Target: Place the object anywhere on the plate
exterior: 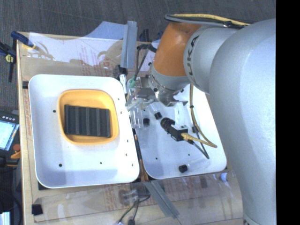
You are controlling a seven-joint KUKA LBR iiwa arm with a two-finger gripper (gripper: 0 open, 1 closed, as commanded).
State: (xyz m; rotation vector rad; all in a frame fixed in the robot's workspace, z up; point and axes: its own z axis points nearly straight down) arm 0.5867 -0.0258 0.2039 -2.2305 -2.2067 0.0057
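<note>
The arm [225,55] overhangs the right bin [164,165]; left bin's plate [87,97] lies unobstructed.

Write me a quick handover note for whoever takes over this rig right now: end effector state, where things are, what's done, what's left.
End effector: low over the right white bin, at its upper left corner beside the divider; whether it grips anything is unclear from this angle.
Yellow rounded-square plate with the dark ribbed insert: sits in the left white bin, nothing placed on it.
Small black objects: loose in the right bin.
Done: nothing delivered to the plate.
Left: secure an object from the right bin, carry it across, set it on the plate.
</note>
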